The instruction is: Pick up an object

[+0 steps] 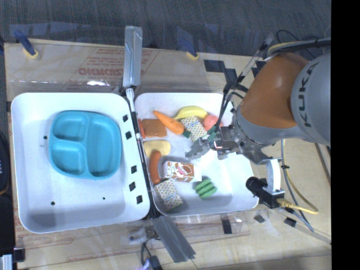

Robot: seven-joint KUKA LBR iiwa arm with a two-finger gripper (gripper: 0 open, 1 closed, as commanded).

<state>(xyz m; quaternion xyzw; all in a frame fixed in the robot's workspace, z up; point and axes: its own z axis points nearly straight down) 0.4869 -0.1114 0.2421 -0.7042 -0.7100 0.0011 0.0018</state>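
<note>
Right of frame centre, the grey KUKA arm with its orange band point(275, 91) reaches over the right-hand shallow white bin point(239, 198). Its two-finger gripper point(198, 148) hangs above the middle of that bin; whether it is released or clenched cannot be told, and nothing is seen grasped.

Right bin contents, all resting on the floor:
- orange toy carrot point(169, 122), lying slantwise near the upper middle
- yellow toy banana point(190, 112), just above the carrot
- brown flat toy slab point(153, 128), upper left, beside the carrot
- small red-orange rounded toy point(211, 121), upper right
- patterned small packet point(195, 129), just upper left of the gripper
- pale yellow rounded piece point(157, 147), left side
- orange toy sausage point(155, 167), below it
- red-and-white small carton point(179, 171), lower middle
- green ridged toy point(205, 188), lower right
- second patterned packet point(168, 194), lower left corner

Left-hand white bin point(28, 207): holds a blue compartmented plastic plate point(86, 143), centre-upper.
</note>
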